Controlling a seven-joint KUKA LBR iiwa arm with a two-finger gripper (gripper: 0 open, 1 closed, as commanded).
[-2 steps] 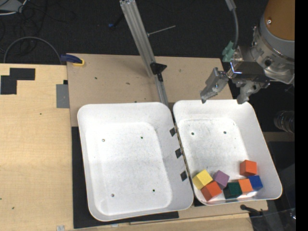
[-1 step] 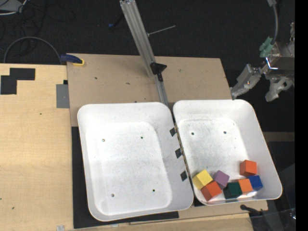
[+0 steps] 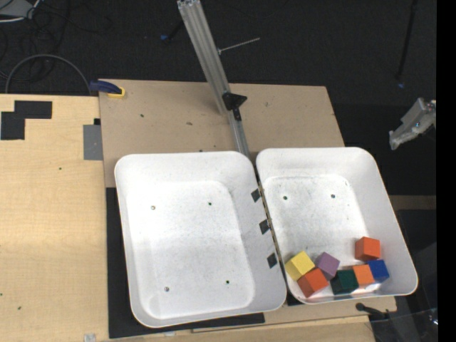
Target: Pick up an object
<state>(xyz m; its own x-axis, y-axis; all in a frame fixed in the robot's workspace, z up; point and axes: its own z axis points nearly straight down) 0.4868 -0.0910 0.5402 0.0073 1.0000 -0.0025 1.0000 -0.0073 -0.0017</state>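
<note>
We're pre-reach: end effector point(image 3: 412, 125) parked well right of the right bin point(image 3: 313, 169), finger state unreadable; next, descend onto the lone red block point(image 3: 368, 248).

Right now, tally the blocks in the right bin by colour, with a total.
Yellow block: 1
Purple block: 1
Red-orange blocks: 2
Orange block: 1
Green block: 1
Blue block: 1
Total in the right bin: 7
</note>
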